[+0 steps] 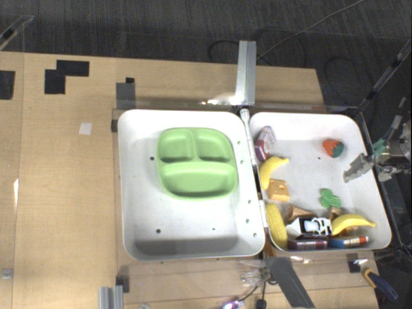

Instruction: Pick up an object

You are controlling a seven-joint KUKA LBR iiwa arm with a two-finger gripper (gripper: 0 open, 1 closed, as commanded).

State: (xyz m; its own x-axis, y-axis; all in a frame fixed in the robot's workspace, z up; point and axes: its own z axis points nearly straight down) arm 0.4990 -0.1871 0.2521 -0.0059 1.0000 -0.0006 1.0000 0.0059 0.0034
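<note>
My gripper (pixel 358 167) hangs over the right rim of the right bin (pixel 302 122), and nothing shows in it. Loose items lie in that bin. A red and orange strawberry-like toy (pixel 332 148) sits left of and slightly above the gripper. A small green toy (pixel 331 197) lies below and to its left. One banana (pixel 271 170) rests by the bin's left wall and a second banana (pixel 351 222) lies near the front right corner. A corn cob (pixel 276 224), a tan wedge (pixel 279 189), a purple packet (pixel 263 143) and a dark bottle (pixel 313 226) are also there.
The left bin (pixel 138 192) holds a green divided plate (pixel 196 161). A metal post (pixel 246 73) stands behind the seam between the bins. A red marker (pixel 328 242) lies along the right bin's front wall. Cables run over the dark floor behind the bench.
</note>
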